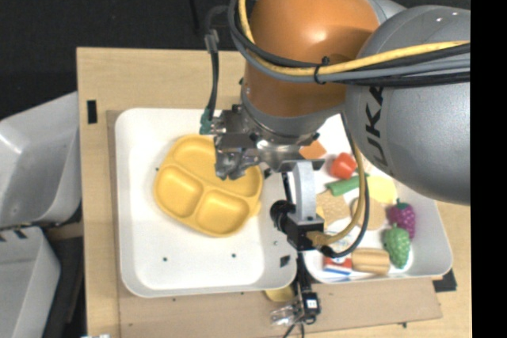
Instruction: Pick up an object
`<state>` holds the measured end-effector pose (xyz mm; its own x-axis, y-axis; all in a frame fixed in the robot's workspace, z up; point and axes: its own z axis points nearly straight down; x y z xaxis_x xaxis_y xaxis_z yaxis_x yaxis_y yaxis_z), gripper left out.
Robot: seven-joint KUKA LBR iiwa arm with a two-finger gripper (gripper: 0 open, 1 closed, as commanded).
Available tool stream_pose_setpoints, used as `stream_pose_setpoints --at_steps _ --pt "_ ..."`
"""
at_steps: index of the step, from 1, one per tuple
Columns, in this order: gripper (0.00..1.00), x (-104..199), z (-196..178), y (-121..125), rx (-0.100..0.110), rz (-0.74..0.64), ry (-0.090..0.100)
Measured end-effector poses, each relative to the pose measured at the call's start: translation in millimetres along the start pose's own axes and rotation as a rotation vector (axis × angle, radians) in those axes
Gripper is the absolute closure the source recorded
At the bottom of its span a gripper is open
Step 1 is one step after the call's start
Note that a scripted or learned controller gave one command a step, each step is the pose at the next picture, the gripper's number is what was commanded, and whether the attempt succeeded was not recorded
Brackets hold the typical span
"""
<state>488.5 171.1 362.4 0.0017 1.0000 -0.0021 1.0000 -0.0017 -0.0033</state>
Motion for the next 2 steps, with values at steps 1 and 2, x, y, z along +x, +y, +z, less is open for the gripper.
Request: stream_pose_setpoints --at_steps 1,2 --pt "1.00 -64 -80 2 -0.014 0.003 0.003" --pt "1.00 -111 16 1 0.004 0.003 -0.001"
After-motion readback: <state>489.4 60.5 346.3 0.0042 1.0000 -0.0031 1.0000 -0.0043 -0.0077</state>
